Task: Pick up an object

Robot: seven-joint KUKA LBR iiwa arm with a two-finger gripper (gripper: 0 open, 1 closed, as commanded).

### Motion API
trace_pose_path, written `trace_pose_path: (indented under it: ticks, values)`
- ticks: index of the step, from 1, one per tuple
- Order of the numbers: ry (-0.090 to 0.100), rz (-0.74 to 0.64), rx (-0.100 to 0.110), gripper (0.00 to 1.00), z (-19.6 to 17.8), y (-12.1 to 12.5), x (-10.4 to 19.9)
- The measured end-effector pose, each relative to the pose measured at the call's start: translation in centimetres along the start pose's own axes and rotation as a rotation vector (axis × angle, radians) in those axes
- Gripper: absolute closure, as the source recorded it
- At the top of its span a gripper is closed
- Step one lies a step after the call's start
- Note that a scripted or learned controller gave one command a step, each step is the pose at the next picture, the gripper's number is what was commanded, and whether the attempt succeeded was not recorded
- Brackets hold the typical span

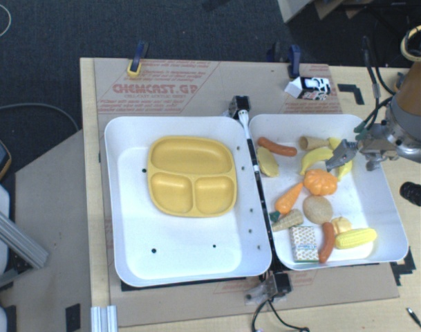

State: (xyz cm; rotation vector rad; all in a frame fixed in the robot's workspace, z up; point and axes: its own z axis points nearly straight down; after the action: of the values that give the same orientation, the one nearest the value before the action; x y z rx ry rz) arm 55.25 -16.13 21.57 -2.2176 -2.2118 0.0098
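Observation:
The right bin [386, 206] holds several toy foods. Among them are a red sausage [277, 147], a banana [316, 159], an orange pumpkin [321, 182], a carrot [288, 198], a brown potato [317, 208], a small carton [304, 243] and a yellow corn cob [355, 238]. My gripper [340, 155] reaches in from the right and hovers over the bin's upper right part. It is just above the banana's right end and the pumpkin. Nothing can be seen held in it.
The left bin [127, 206] carries a yellow divided plate [193, 174]. A black clamp [240, 106] sits where the two bins meet at the back. Blue and yellow clamps [135, 59] grip the board's far edge. Bare bin floor lies right of the pumpkin.

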Motion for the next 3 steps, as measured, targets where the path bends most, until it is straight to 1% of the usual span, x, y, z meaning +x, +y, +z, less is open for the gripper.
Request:
trace_pose_path:
  ticks: [1, 2, 3]
  values:
    - [-0.002, -0.003, -0.011, 0.00, -0.6, 0.3, 0.0]
    - [-0.001, -0.003, -0.006, 0.00, 4.2, 1.2, 0.0]
    - [0.000, -0.002, -0.005, 0.00, 9.0, 0.9, 0.9]
